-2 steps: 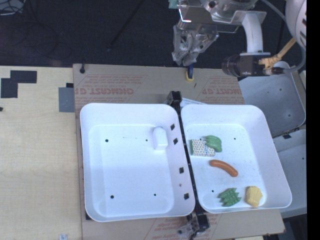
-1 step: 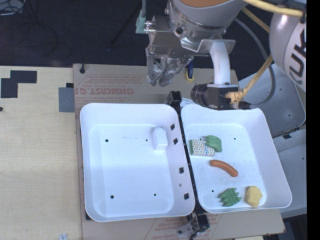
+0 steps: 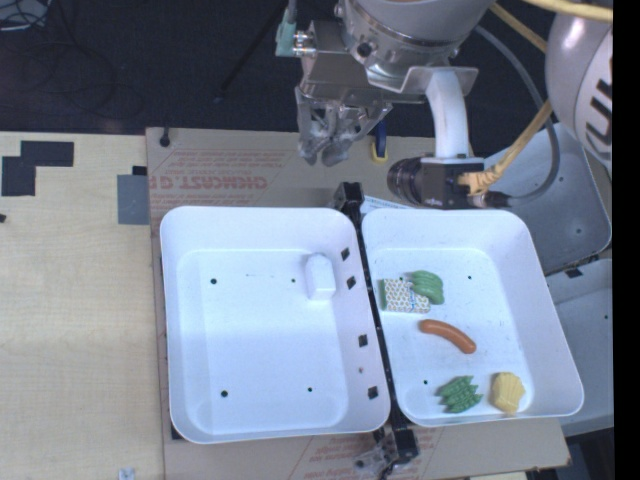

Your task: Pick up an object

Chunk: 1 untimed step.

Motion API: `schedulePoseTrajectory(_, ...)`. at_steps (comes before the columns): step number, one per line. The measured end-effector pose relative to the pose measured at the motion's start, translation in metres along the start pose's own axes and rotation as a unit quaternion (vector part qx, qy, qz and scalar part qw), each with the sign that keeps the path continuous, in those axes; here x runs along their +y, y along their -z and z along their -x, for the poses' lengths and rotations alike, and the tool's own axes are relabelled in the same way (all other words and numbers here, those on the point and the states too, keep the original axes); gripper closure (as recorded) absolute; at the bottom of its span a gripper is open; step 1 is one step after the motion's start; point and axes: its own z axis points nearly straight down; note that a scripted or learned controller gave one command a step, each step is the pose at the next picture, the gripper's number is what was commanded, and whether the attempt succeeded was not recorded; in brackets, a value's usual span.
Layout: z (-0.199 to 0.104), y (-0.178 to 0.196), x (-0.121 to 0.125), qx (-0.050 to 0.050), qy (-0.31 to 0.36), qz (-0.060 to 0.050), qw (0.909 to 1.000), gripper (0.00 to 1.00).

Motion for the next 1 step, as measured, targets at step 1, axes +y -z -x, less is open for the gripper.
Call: schedulePoseTrajectory(1, -0.001, 0.009, -0.0001, -0.001, 0.003, -0.002, 1.0, 1.0)
